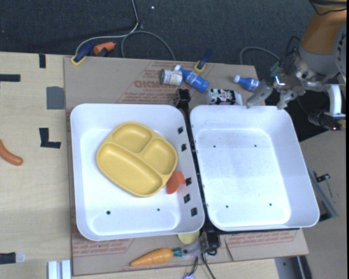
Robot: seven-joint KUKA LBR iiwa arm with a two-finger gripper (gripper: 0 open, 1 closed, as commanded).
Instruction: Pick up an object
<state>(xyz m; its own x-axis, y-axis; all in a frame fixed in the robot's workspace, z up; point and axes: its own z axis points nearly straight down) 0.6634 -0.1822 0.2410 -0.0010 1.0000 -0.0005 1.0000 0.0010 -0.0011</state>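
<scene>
Your gripper [271, 97] hangs with fingers spread apart and empty above the far rim of the right white bin [291, 214], well apart from the yellow divided plastic plate [136, 158] in the left bin.

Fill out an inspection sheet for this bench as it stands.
Surface: cardboard sheet bearing two white bins, left bin and right bin.
Job's things: yellow divided plate and small orange piece in left bin.
Clutter: bottles behind the bins; toy carrot in front; sausage far left.
Grippers: pincer open, holding nothing, above the right bin's far edge.
Cables: black cable at top.
Surroundings: dark floor.
</scene>
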